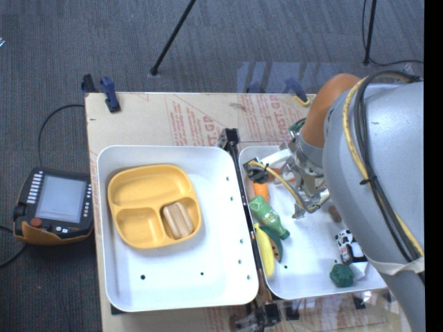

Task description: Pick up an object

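Starting at the left, we see a teach pendant [53,207] lying on the floor beside the bench, out of the arm's way. The left bin [138,282] carries a yellow divided plate [154,204] with a brown bread-like piece [178,220] in its lower right compartment; we judge this bin is kept as the tidy drop side, with the loose clutter opposite.

The right bin [304,268] holds the candidates for picking: an orange piece [259,191] near the inner wall, a green bottle [268,218] just below it, and a yellow banana-like item [265,252] lying along that wall (these three crowd together, which we think makes a clean grab harder). Nearer the front right corner sit a black-and-white toy [345,244] and a dark green lump [341,275], well apart from the rest.

The gripper [304,203] hangs over the upper middle of the right bin, pointing down, the grey arm and its orange band [331,109] sweeping in from the right. Whether its jaws are spread or closed we cannot tell, and nothing shows between them.
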Robot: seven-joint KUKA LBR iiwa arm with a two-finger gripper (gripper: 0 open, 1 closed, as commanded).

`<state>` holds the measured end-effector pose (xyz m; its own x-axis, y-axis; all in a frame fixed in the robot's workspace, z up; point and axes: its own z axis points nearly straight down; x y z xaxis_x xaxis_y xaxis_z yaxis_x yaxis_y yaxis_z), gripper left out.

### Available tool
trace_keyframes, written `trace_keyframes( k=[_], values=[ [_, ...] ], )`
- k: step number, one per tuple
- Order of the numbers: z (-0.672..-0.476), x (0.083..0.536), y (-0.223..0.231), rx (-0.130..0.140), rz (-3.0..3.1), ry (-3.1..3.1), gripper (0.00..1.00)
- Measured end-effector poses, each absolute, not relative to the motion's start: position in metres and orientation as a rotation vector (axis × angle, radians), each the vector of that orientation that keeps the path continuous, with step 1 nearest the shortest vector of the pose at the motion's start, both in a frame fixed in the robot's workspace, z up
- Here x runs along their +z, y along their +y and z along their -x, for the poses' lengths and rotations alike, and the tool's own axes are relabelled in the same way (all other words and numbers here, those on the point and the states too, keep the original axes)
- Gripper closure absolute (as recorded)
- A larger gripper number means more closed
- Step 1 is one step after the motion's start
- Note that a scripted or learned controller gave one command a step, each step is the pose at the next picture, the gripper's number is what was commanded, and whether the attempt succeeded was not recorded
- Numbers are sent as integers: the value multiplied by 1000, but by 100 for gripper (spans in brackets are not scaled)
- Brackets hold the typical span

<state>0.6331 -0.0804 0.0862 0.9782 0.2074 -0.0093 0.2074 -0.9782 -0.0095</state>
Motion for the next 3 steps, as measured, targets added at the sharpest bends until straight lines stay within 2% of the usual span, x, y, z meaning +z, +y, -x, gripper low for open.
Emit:
trace_keyframes(
  k=[1,2,3],
  values=[
    [-638,87,-80,7,3119,-320,0],
    [-630,86,-76,14,3101,-454,0],
    [-636,87,-80,5,3119,-324,0]
  ],
)
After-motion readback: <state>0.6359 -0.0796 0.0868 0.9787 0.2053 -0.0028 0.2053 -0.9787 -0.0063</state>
